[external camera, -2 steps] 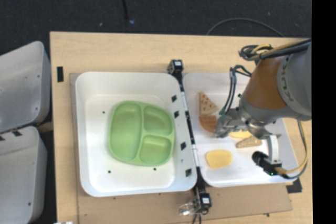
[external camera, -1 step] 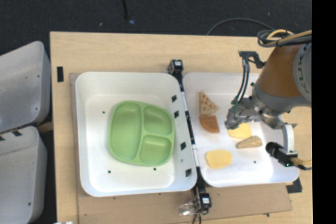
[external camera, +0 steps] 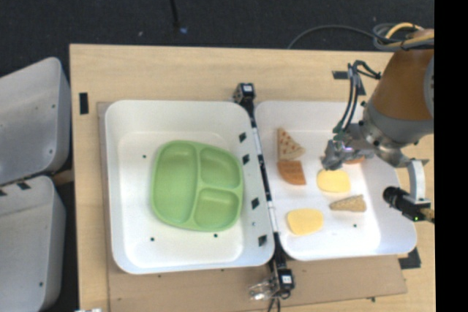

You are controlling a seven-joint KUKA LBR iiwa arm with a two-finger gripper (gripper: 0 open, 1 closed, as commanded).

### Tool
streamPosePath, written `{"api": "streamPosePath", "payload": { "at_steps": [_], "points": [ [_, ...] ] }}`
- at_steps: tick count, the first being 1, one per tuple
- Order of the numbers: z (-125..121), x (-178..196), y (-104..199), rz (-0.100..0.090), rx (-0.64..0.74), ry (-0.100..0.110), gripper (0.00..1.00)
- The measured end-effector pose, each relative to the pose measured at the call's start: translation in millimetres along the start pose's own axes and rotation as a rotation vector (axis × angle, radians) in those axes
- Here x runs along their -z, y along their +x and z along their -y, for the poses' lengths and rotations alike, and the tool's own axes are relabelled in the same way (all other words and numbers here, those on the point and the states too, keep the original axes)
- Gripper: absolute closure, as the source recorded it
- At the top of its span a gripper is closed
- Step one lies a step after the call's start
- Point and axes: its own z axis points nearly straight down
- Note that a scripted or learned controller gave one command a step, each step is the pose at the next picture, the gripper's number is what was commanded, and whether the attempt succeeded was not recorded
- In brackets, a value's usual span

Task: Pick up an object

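- Food pieces, any of which could be the picked object, lie in the right bin [external camera: 395, 241]; five show there, all in its middle and lower part.
- Left bin [external camera: 124, 245], the same shallow white kind, holds one thing: a green divided plate [external camera: 196, 185] with three compartments, lying flat near the bin's centre.
- Between the two bins runs a shared rim with small black clips [external camera: 257, 179] along it.
- Both bins rest on a pale wooden bench [external camera: 168, 69].
- Within the right bin, taking its centre as the clock's middle:
- a tan wedge of bread [external camera: 288, 145] at about 10 o'clock, point up;
- a brown toast-coloured square [external camera: 292, 172] just below the wedge, near 9 o'clock, close to it;
- a pale yellow round piece [external camera: 333, 181] near the centre;
- a second yellow piece [external camera: 304, 221] at about 7 o'clock, apart from the others;
- a small brown wedge [external camera: 349, 204] at about 5 o'clock, just beside the central yellow piece.
- Gripper [external camera: 336, 157] hangs low over the bin, directly at 12 o'clock from the central yellow piece and just above its upper edge; a small orange-red patch [external camera: 352, 160] shows beside it.
- Whether the gripper is released, clenched or grasping anything, I cannot tell: it is small and dark against the arm, and contact with the yellow piece is not clear.
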Motion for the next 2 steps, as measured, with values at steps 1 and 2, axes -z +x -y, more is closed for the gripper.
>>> {"api": "streamPosePath", "payload": {
  "at_steps": [1, 2],
  "points": [
    [-7.9, -0.5, 55.1, -0.002, 0.003, 0.003, 1.00],
    [-5.2, -2.3, 113.5, -0.003, 0.003, 0.007, 1.00]
  ]
}}
